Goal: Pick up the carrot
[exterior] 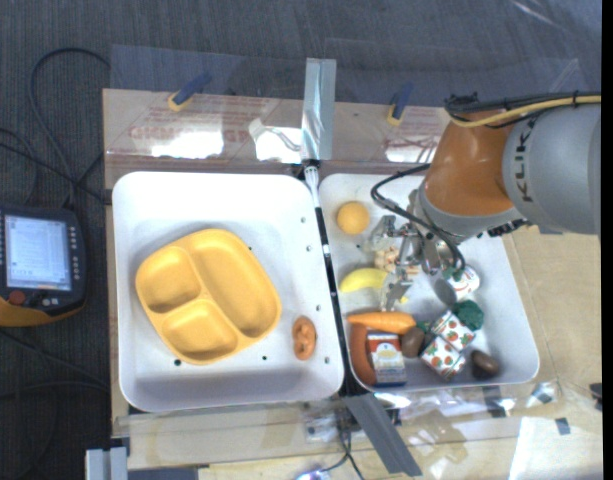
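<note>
The carrot (382, 320) is a short orange stick lying flat across the front part of the right bin (519, 313), its tip pointing left. My gripper (402, 268) hangs over the middle of that bin, just behind the carrot and slightly to its right, apart from it. The orange band of the arm (471, 173) sits above the bin's back right. Nothing shows held in the gripper.
Around the carrot lie a yellow lemon (363, 281), an orange ball (352, 217), a red can (385, 356), a strawberry-print box (447, 347) and a brown lump (483, 365). The left bin (136, 198) bears a yellow divided plate (206, 293) and a small orange-brown piece (303, 337).
</note>
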Robot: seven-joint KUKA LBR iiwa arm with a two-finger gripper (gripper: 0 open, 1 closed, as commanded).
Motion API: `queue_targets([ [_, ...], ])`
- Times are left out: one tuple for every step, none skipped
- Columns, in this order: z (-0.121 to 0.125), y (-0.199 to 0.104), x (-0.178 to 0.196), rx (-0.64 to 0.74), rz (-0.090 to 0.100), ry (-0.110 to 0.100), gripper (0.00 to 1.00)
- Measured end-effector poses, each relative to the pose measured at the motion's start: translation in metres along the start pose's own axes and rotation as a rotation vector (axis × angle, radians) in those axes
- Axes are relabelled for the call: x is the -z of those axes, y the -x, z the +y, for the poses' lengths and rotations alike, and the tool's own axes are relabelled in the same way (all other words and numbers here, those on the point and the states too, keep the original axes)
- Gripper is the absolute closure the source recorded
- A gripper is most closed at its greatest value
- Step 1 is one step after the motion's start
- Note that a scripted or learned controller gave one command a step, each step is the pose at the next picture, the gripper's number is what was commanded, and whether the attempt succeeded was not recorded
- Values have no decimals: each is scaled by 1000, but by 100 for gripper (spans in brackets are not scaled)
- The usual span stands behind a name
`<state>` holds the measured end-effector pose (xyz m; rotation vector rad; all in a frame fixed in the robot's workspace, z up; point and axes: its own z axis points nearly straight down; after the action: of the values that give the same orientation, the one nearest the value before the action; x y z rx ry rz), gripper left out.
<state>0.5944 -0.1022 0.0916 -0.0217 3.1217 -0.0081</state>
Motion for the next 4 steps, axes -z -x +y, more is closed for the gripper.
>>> queue_targets([
  [4,-81,7,15,-29,-3,0],
  [29,15,95,-98,10,4,0],
  [54,-77,91,-161,26,5,0],
  [5,-108,31,-51,18,4,0],
])
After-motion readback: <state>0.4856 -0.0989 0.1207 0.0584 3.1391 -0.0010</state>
